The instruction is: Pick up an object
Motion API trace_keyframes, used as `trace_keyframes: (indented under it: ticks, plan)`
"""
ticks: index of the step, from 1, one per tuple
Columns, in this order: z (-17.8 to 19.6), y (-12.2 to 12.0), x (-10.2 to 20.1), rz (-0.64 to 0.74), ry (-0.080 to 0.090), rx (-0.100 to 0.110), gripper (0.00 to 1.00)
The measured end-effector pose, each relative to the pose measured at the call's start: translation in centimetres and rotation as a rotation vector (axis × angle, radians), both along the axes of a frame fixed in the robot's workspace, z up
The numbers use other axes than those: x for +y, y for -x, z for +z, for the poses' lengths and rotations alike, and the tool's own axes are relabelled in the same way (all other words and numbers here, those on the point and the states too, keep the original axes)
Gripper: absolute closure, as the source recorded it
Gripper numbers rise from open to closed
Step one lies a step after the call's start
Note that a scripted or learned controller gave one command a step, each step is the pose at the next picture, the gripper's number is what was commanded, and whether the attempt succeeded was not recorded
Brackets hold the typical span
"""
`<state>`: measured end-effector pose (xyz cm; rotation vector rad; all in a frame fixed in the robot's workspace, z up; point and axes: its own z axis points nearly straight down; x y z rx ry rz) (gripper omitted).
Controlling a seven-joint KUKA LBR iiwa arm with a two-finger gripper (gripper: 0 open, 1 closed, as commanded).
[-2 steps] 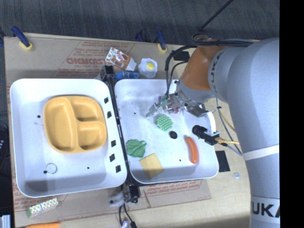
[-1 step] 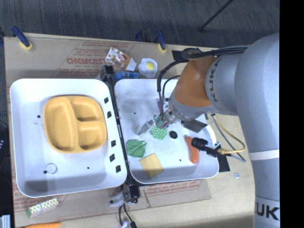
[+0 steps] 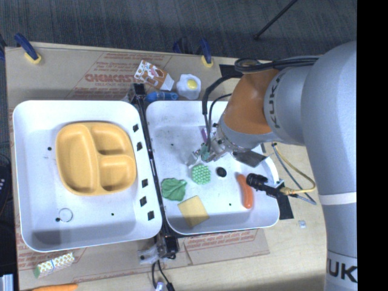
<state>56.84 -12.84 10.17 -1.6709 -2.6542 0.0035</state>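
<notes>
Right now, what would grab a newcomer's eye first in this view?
The big grey arm with its orange band reaching in from the right, its gripper low over the right bin just above a green dotted ball. Then the yellow divided tray lying in the left bin.

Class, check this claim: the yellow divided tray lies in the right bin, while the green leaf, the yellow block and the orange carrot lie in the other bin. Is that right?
Not quite. The camera view shows the yellow divided tray in the left bin. The green leaf, the yellow block and the orange carrot do lie in the other bin, the right one.
</notes>
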Motion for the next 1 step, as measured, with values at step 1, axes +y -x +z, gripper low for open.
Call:
trace_keyframes:
  ticks: [1]
  plan:
    - [13.18,2.63,-0.74,0.029,0.002,-0.007,1.00]
